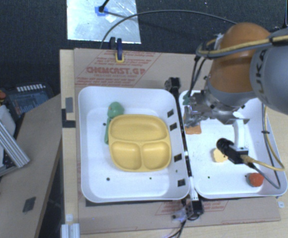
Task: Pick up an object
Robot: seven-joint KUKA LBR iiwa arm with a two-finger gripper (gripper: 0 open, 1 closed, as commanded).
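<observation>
Over right bin [270, 133], near divider: claw [191, 117] above orange wafer [193, 130], open or closed impossible to tell. Risks clipping bin wall, missing flat wafer.

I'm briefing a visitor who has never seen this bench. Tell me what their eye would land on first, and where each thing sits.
The yellow divided tray stands out first, lying in the left bin with a green object poking out from behind its far left corner. Next comes the grey arm with its orange band, looming over the right bin. Small pieces lie below it: an orange scrap, a yellow piece and an orange-red ball.
</observation>
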